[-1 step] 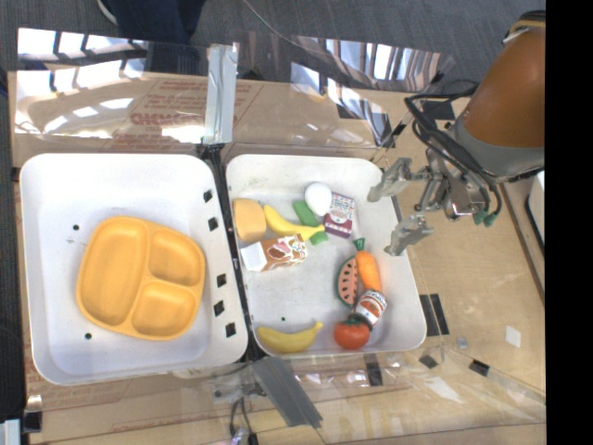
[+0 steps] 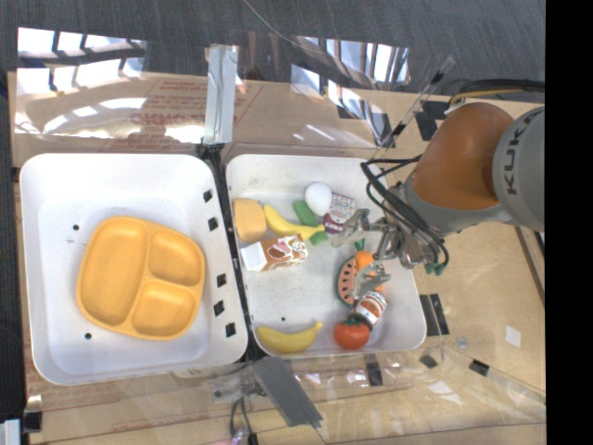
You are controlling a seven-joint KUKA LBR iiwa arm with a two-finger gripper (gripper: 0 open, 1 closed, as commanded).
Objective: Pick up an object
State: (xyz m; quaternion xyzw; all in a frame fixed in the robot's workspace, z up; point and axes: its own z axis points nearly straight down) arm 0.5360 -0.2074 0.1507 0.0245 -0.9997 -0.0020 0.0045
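Observation:
The right bin point(image 2: 278, 290) holds several toy foods. A white egg point(image 2: 318, 196), a yellow banana point(image 2: 281, 220) and a green piece point(image 2: 306, 213) lie near its far side, with a yellow block point(image 2: 247, 219) and a small printed carton point(image 2: 285, 250) to their left. A watermelon slice point(image 2: 346, 281), a small carrot point(image 2: 364, 260), a bottle point(image 2: 372, 306), a tomato point(image 2: 351, 334) and a second banana point(image 2: 289, 336) lie toward the near right. My gripper point(image 2: 378, 242) hangs low over the bin's right side, just above the carrot and watermelon slice, beside a small purple-labelled jar point(image 2: 341, 209).
The left bin point(image 2: 46, 202) holds a yellow divided tray point(image 2: 141, 276). A black divider with clips point(image 2: 227, 258) separates the bins. The arm's orange band point(image 2: 459, 160) and cables hang over the right bin's right rim. Cardboard lies behind the bins.

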